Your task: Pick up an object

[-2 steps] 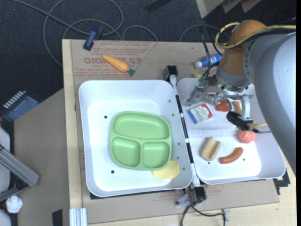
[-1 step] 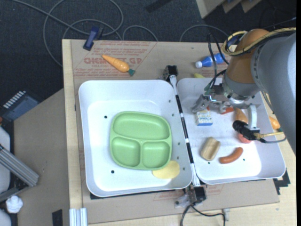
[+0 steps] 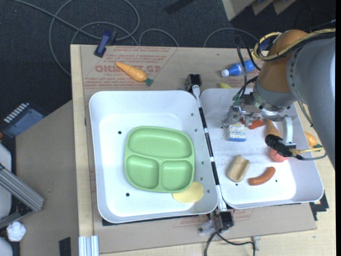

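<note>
My pincer (image 3: 238,117) hangs low in the right bin (image 3: 298,188), by its inner wall, and I cannot tell whether it is released or clenched; my own wrist hides that. Just under it sits a small carton (image 3: 237,134), white with a blue band, my likeliest pick. I see nothing gripped.

The main risk, as I judge it, is closing on air or on the carton's edge, so it tips or skids toward the wall dividing the bins. A second risk is crowding: a small red piece (image 3: 256,124) lies just beside me on the arm's side, and I could nudge it or catch it together with the carton.

Around me, from big to small: the left bin (image 3: 106,143) across the wall holds a green tray (image 3: 159,158) with a yellow piece (image 3: 187,194) at its near corner. Nearer the camera than me lie a bun (image 3: 237,168) and a sausage (image 3: 261,176), apart from each other. A carrot (image 3: 132,71) rests on the bench beyond the left bin, and a bottle (image 3: 238,69) beyond my bin.
</note>
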Robot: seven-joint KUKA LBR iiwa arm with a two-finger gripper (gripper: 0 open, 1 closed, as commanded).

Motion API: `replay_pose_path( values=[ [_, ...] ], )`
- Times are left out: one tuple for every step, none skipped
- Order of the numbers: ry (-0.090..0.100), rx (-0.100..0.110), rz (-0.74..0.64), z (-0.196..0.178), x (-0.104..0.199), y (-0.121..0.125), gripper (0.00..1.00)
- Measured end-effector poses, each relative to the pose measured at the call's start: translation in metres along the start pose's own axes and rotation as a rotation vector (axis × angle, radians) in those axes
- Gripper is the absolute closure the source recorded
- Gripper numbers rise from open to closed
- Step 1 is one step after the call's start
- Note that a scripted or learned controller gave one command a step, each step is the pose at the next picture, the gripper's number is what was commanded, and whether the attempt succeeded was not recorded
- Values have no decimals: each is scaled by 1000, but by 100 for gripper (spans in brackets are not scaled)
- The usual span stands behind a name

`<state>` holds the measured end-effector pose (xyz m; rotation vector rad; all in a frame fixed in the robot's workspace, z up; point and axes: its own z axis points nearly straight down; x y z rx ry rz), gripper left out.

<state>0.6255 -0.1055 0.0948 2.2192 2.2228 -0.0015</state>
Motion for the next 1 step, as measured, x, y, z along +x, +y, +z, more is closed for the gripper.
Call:
replay_pose_path(
  values=[
    [2, 0, 0, -90, 58, -50, 100]
  ],
)
